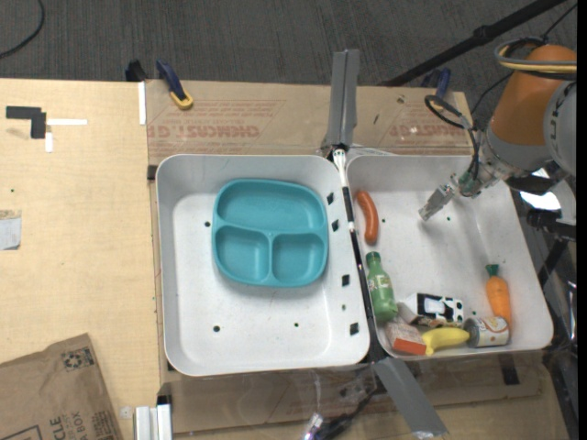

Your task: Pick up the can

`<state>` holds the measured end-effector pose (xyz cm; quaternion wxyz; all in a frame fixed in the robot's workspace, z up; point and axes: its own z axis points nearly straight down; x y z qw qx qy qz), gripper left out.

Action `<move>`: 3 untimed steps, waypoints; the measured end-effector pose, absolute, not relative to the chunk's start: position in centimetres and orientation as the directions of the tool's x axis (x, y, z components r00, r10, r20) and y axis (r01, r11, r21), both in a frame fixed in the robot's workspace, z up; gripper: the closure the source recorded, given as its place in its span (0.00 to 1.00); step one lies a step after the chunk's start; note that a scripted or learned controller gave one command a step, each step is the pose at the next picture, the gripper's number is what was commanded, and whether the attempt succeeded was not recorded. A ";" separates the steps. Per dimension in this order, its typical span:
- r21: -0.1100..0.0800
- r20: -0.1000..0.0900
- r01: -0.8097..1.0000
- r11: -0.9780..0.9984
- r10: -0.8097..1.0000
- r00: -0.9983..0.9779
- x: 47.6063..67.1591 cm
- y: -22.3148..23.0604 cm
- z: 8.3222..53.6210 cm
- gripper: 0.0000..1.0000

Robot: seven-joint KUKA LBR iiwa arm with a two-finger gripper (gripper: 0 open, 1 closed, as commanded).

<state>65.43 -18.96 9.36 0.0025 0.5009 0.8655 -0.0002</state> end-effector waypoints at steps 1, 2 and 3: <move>0.002 -0.004 0.867 0.498 0.867 -0.498 65.4 -19.0 9.4 0.00; 0.001 -0.001 0.855 0.518 0.855 -0.518 61.8 -10.8 9.3 0.00; 0.001 -0.005 0.751 0.660 0.751 -0.660 65.0 -20.0 9.3 0.00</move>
